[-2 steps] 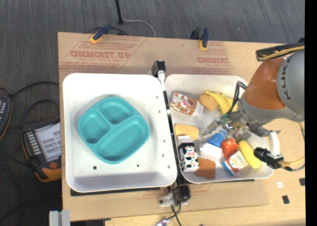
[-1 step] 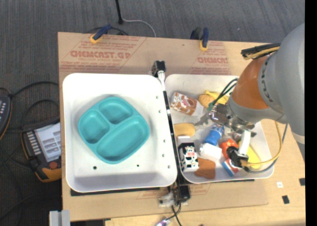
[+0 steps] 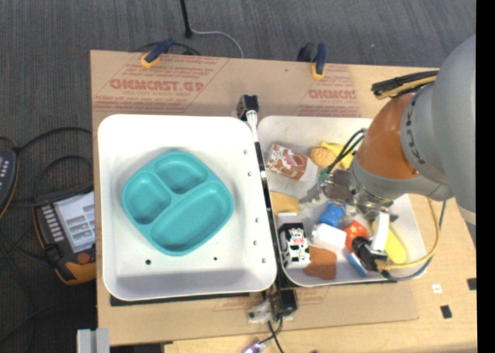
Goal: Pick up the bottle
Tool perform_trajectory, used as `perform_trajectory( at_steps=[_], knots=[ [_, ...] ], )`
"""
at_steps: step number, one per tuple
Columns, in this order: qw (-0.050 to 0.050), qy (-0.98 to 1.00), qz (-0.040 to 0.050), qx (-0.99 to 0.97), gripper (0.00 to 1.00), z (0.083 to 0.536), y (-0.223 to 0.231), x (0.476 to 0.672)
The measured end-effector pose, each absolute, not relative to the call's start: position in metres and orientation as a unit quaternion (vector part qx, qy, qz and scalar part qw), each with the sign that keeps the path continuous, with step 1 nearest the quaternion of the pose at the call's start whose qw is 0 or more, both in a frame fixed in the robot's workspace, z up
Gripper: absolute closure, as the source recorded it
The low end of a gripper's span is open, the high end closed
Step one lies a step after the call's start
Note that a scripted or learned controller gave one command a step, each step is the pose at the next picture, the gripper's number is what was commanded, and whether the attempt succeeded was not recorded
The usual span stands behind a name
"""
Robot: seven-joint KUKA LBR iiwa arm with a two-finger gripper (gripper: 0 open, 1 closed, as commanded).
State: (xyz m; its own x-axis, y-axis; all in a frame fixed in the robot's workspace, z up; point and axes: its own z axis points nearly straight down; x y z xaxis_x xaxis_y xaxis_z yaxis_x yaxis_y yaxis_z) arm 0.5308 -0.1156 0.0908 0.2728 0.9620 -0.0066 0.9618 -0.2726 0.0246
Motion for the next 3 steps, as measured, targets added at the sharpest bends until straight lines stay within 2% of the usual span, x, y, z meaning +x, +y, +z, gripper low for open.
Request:
perform_trajectory(
  at_steps=[1,2,3],
  knots=[
    [0.009,0.775,0.0017,0.632,0.00,0.091,-0.118,0.543],
    [0.009,0.775,0.0027,0.632,1.00,0.101,-0.118,0.544],
    [-0.001,0.721,-0.0011,0.693,1.00,0.183,-0.032,0.500]
  ],
)
